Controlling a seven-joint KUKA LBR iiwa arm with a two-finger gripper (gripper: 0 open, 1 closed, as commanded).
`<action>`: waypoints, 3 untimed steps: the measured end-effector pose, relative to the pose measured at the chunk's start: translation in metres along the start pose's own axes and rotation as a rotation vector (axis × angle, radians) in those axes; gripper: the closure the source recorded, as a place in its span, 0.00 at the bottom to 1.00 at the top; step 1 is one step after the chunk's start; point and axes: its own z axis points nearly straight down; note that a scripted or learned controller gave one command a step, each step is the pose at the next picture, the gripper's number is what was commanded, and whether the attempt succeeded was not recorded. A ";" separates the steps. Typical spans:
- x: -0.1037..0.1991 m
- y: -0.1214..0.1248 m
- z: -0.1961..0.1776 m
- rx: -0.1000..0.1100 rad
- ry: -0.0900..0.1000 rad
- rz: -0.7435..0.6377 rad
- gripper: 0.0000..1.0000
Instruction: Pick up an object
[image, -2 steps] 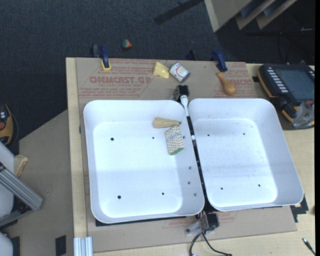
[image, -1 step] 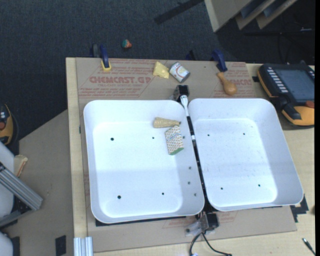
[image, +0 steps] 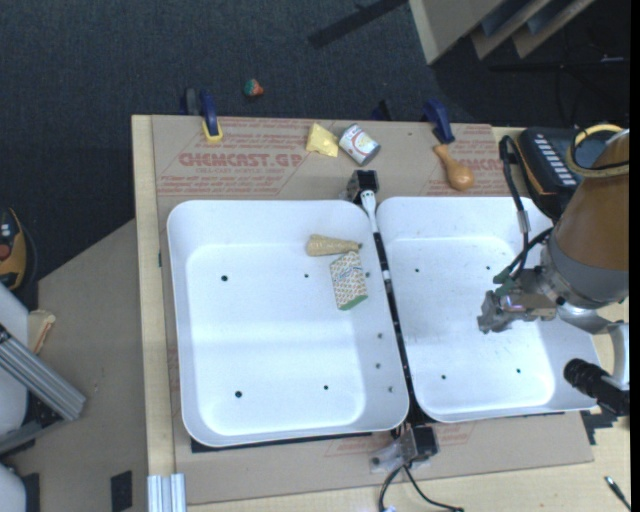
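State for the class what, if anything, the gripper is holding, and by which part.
Nothing can be seen between the fingers of the gripper, low over the right bin; whether it holds anything cannot be told.

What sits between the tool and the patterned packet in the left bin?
In the camera view, between the tool and the patterned packet lie bare right-bin floor and the black divider where the bins meet.

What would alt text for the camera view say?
A grey robot arm's gripper hangs low over the right bin. The left bin holds a tan stick and a patterned packet near its upper right corner.
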 end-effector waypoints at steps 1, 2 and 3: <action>-0.071 0.000 -0.071 -0.025 -0.013 0.014 1.00; -0.076 -0.001 -0.228 -0.038 -0.015 0.006 1.00; -0.065 0.059 -0.053 -0.005 -0.004 0.004 1.00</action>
